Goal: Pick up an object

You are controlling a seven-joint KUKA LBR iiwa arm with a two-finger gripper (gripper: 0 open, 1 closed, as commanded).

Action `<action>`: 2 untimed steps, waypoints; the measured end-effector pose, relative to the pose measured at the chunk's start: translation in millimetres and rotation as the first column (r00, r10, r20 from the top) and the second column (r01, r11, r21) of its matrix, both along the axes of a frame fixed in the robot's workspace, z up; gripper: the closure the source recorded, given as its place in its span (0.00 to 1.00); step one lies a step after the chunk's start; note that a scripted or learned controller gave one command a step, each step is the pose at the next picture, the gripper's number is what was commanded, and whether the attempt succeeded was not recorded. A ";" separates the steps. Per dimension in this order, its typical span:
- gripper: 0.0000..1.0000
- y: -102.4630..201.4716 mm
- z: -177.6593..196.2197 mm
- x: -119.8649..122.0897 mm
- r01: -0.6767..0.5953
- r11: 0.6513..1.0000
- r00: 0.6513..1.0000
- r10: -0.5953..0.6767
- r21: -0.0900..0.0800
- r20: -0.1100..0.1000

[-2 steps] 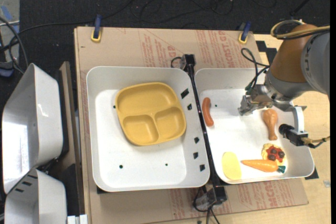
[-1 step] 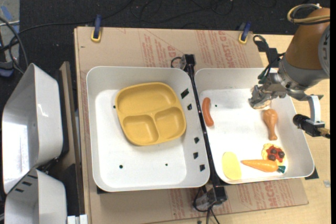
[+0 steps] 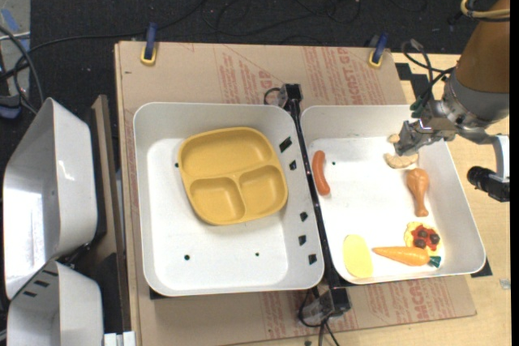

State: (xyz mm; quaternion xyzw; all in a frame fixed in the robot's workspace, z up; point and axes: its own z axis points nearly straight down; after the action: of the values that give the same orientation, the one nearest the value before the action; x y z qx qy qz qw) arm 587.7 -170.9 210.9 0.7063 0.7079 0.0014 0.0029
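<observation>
Scanning from big to small: the counter [image 3: 211, 77] under me carries two white bins, the left bin [image 3: 154, 174] holding a yellow divided tray [image 3: 233, 174], the right bin [image 3: 458, 198] holding all the small stuff. My arm [image 3: 486, 53] comes in over the right bin's far corner, and my jaws [image 3: 412, 135] hang just above a small beige piece [image 3: 399, 161] lying near the bin's far wall. I cannot tell how the jaws stand, and nothing shows between them.

Just beside the beige piece, toward the near side, lies the chicken drumstick [image 3: 418, 186]. That's my likeliest target. It looks like a toy of hard plastic: light, stiff, probably slick, so it could squirt out of a loose pinch. I'd take it across the narrow bone end or the middle of the shaft, not the fat rounded end.

Further down, the carrot [image 3: 399, 255] lies along the near wall, touching a yellow disc with red berries [image 3: 422, 236], with a pale yellow oval [image 3: 358, 254] just beside it. The sausage [image 3: 321, 173] lies well apart, close to the wall between the bins, which looks awkward for a grasp there
</observation>
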 end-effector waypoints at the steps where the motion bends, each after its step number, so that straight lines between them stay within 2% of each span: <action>1: 1.00 -6.9 61.2 5.5 0.000 1.000 1.000 0.000 -0.001 0.002; 2: 1.00 45.5 46.6 2.1 -0.005 1.000 1.000 0.005 0.004 -0.007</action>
State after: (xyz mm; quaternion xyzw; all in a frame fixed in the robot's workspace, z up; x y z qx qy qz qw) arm 589.8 -125.4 257.5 0.7045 0.7097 0.0000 -0.0010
